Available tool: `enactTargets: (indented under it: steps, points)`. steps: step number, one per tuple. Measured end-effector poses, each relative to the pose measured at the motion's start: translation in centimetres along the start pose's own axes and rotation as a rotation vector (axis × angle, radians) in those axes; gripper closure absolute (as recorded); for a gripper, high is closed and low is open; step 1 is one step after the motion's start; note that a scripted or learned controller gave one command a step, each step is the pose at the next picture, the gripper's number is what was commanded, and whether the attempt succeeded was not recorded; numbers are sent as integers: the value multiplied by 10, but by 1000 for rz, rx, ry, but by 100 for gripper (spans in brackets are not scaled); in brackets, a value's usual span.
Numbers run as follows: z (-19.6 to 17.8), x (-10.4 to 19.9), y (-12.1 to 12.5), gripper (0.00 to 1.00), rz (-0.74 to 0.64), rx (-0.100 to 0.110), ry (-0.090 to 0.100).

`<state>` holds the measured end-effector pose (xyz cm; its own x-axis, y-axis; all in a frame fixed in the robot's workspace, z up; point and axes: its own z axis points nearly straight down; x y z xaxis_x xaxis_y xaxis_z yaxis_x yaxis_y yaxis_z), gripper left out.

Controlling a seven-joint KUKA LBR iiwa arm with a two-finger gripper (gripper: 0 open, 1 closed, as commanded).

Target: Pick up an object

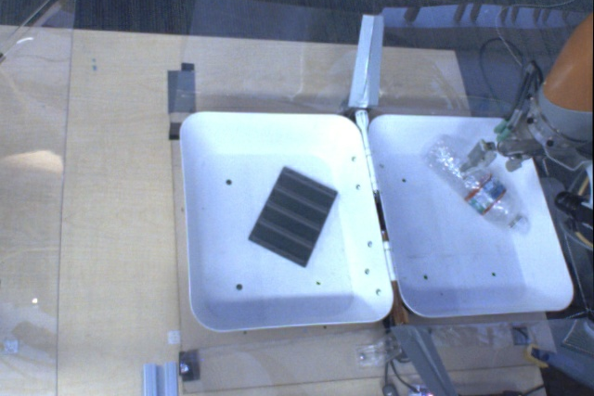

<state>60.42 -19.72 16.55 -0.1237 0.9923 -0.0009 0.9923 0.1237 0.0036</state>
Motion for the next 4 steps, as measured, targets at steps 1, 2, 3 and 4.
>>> enactTargets:
  steps: [1,2,3,4]
  points:
    - [76,0,22,0,-48,-9,-4]
    - [76,-7,-7,0,-55,-8,-3]
    - [76,-5,-28,0,-64,-9,-3]
    - [63,-5,-25,100,-64,-17,-6]
